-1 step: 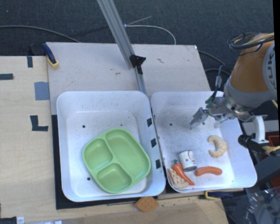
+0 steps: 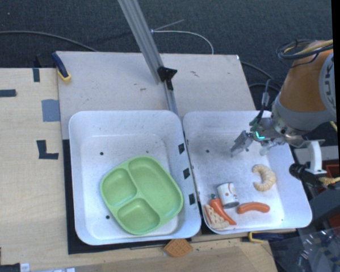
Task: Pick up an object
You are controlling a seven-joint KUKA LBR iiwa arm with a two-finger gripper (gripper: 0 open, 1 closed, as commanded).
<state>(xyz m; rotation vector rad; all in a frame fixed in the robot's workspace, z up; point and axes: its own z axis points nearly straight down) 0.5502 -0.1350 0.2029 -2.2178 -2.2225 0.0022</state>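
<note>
My gripper [image 2: 251,147] hovers over the upper middle of the right bin [image 2: 215,127], its two grey fingers spread open with nothing between them. Below it lie the objects: a tan croissant-shaped piece [image 2: 264,177] to the lower right, a small white and brown can [image 2: 227,193], a red sausage [image 2: 253,208], an orange carrot [image 2: 222,210] and a waffle-patterned piece [image 2: 214,218] in the bin's front left corner. All of them rest on the bin floor, apart from the fingers.
The left bin [image 2: 90,131] holds a green divided plate [image 2: 142,194]. A brown cracker [image 2: 177,247] lies on the bench in front of the bins. A slanted metal pole [image 2: 148,43] ends at the bins' shared back edge.
</note>
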